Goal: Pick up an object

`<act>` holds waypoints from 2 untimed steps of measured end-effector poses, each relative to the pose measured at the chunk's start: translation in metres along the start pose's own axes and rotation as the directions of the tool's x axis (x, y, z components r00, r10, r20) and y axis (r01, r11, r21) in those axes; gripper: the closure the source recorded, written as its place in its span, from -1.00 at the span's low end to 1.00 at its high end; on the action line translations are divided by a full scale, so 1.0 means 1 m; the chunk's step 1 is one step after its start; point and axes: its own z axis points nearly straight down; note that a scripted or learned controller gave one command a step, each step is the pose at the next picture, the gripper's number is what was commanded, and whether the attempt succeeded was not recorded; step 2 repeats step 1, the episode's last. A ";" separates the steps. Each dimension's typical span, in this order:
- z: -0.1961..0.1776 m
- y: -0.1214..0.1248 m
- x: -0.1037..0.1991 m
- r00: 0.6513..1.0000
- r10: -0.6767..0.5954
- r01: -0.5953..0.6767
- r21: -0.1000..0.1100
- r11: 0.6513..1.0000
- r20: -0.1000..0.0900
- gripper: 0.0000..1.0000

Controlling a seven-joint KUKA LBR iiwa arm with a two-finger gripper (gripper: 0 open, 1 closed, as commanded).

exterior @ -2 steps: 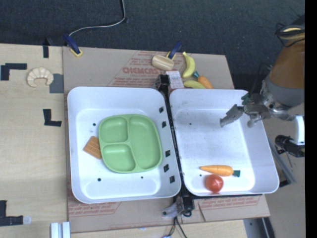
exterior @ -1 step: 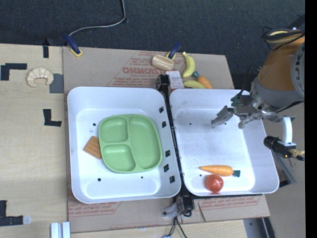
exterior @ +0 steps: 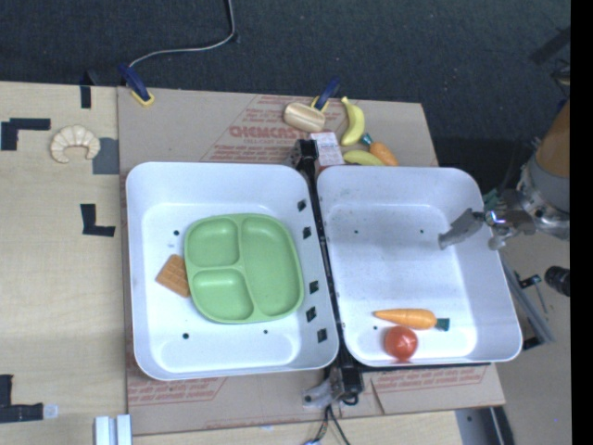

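Camera view, read from left to right. On the tabletop [exterior: 65, 276] you saw a croissant [exterior: 74, 143] lying well apart from both bins. The left bin [exterior: 148, 193] held a green divided plate [exterior: 245, 268] with an orange wedge [exterior: 174, 275] tucked against its left edge. The right bin [exterior: 463, 185] held the two candidates for the pick, both near its front wall: a carrot [exterior: 406, 318] and, just in front of it and nearly touching, a red tomato [exterior: 400, 343]. The carrot's long axis ran roughly left to right across the bin, its green stub pointing right. Behind the bins, a cluster of toy foods, a banana [exterior: 353, 121] among them, sat on the cardboard.

The pincer [exterior: 460, 229] hung over the right bin's right side, near the rim and toward the back half, with the arm [exterior: 547, 193] entering from the right. You could not tell from this angle whether it was spread or closed; nothing was seen in it.

The relation that mattered: both objects lay toward the front of the bin and somewhat left of the pincer. A grasp on the carrot would likely have called for closing across its short width, that is, front to back.
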 end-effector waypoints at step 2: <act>0.024 -0.019 0.083 1.000 -0.003 0.003 0.001 1.000 -0.003 -1.00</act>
